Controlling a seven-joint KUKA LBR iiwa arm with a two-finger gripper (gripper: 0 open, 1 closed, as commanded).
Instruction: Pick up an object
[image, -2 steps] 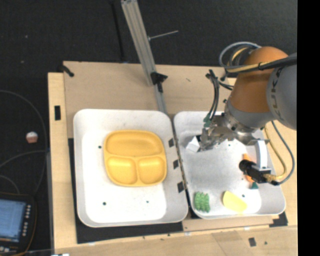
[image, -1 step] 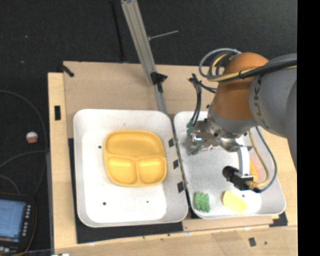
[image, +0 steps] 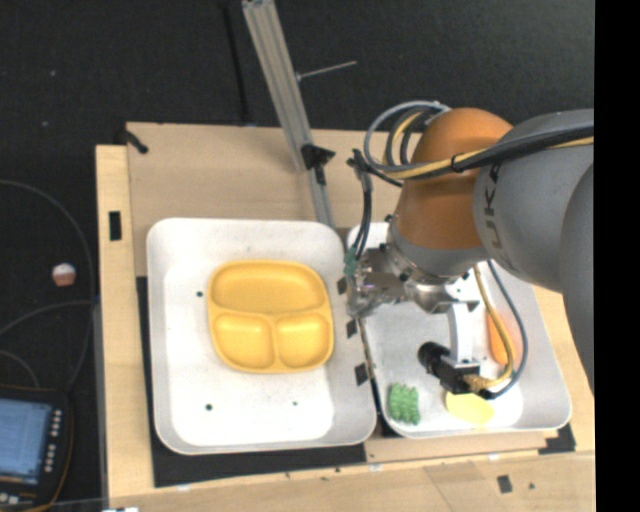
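We take the small green block (image: 403, 402) as the likely object: it lies in the near left corner of the right-hand bin (image: 545, 400), with a flat yellow piece (image: 470, 408) close by along the near edge, and neither is lifted, so we judge the whole pick is left to do. A yellow divided plate (image: 270, 315) sits in the middle of the left-hand bin (image: 175, 400). The claw (image: 368, 295) hangs by the right-hand bin's left wall, back from the green block, and we cannot tell whether it is apart or together, nor see anything held in it

yellow plate (image: 270, 315) left bin (image: 180, 400), green block (image: 403, 401) right
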